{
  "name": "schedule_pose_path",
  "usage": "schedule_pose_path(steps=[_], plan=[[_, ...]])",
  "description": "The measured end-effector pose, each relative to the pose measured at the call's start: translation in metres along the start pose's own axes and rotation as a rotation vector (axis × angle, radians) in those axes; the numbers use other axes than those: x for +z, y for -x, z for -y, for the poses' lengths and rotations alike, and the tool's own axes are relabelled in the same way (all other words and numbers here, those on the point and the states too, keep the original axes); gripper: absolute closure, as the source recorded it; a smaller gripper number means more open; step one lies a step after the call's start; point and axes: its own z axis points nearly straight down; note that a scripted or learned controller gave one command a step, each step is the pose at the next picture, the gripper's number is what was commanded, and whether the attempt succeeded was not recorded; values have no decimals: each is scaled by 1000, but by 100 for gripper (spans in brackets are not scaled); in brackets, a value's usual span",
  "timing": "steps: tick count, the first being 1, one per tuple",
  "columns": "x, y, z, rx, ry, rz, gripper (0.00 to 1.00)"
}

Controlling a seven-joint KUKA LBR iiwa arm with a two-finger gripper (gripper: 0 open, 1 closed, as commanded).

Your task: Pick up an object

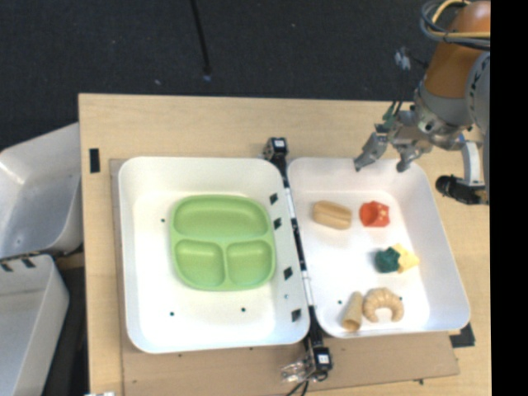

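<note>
The right white bin (pixel 429 221) holds several toy foods: a tan bread roll (pixel 332 214), a red piece (pixel 374 214), a green and yellow piece (pixel 393 259), a croissant (pixel 384 304) and a small tan cone (pixel 353 310). My gripper (pixel 383 160) hangs over the bin's far edge, above and behind the red piece, fingers spread apart and open with nothing between them. The grey arm with its orange band rises at the upper right.
The left white bin (pixel 148 304) holds a green divided plate (pixel 222 241). A row of black clips (pixel 289 246) runs along the seam between the bins. The wooden bench (pixel 206 122) shows around them, and white equipment (pixel 33 196) stands at far left.
</note>
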Motion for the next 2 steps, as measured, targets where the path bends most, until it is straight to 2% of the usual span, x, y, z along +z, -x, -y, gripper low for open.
schedule_pose_path(steps=[1,2], plan=[[-10,0,-3,-4,14,3,0],[43,-1,7,-3,10,4,0]])
